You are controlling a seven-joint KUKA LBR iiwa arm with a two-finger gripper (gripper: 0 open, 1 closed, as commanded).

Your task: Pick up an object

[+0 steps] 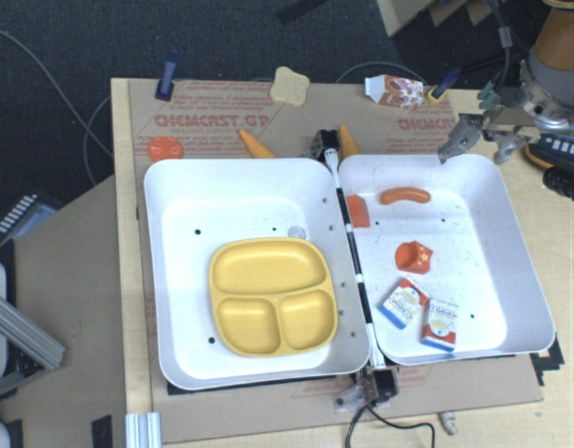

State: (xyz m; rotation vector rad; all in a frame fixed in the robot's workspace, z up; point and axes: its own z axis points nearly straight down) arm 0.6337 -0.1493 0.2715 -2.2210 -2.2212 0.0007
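Observation:
The right white bin (511, 213) holds a sausage (404, 195) near its far wall, an orange block (358, 211) against its left wall, a red cup-shaped piece (414, 257) in the middle, and two small cartons (402, 303) (440, 324) toward the front. My gripper (475, 153) hangs over the far rim of this bin, right of and beyond the sausage. Its two fingers are spread wide and it is open, with nothing between them. A yellow divided plate (272, 295) lies in the left bin (175, 250).
Behind the bins on the bench lie a bread slice (289, 85), a blue item (166, 76), an orange disc (164, 147), two carrots (256, 144) (347, 140) and a small carton (396, 90). A small silver piece (297, 233) sits in the left bin.

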